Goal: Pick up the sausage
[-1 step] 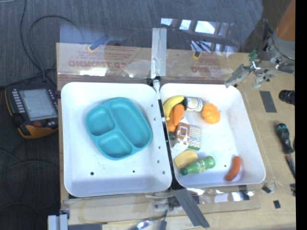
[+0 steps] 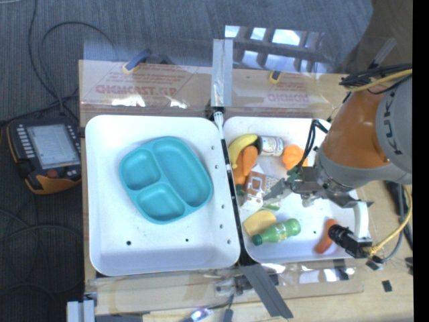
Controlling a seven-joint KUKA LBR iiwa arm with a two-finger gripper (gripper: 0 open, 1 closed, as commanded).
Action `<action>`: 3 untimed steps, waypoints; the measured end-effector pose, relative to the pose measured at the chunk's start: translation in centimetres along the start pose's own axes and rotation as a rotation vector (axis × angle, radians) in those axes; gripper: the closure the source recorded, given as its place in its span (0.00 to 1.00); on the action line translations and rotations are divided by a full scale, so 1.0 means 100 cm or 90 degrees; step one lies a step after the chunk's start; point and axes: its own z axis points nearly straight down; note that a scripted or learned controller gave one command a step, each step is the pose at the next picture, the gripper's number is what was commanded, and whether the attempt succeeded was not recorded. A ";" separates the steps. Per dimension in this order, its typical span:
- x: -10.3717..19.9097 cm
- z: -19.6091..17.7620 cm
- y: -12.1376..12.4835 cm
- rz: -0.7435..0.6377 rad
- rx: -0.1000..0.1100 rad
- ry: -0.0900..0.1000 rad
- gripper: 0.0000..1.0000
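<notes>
The tabletop is brown board carrying two shallow white bins side by side, set on dark grey carpet with loose cables. A teach pendant lies on the carpet beside the left bin.

The left bin holds a turquoise divided tray near its centre; bare white floor surrounds the tray on all sides. The right bin is crowded. Along its left wall lie a banana and a carrot, touching. A small labelled jar lies near the far wall, with an orange fruit just beside it. A printed packet sits mid-bin. Toward the near wall lie a yellow piece and a green bottle, touching. Open floor remains along the near wall between the bottle and the right corner.

The arm enters from the right and overhangs the right half of the right bin. The tool is above the bin centre, beside the packet; its state cannot be determined.

The sausage, reddish-orange, lies near the right near corner of the right bin, well apart from the tool, on the arm side.
</notes>
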 end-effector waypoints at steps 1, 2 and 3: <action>0.052 -0.007 -0.006 0.097 -0.001 0.000 0.00; 0.053 -0.015 -0.005 0.096 0.000 -0.001 1.00; 0.013 -0.007 -0.011 0.200 -0.001 -0.001 1.00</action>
